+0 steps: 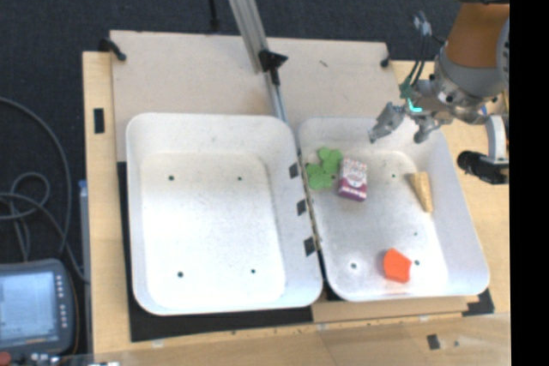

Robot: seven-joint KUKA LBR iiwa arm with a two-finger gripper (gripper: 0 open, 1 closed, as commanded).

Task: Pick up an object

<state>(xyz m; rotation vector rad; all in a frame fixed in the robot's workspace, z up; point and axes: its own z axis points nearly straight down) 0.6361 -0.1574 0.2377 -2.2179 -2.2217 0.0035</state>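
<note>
My gripper hangs over the back edge of the right bin, fingers spread open with nothing between them. In that bin a purple and white carton lies near the middle, in front and to the left of the gripper. A green toy sits beside the carton against the bin's left wall. A tan cone-shaped piece lies near the right side, below the gripper. An orange block rests near the front of the bin.
The left bin stands next to the right one, divided by their raised rims. A slanted metal pole rises from the bench behind the bins. Cables and a small screen lie at the far left, off the bench.
</note>
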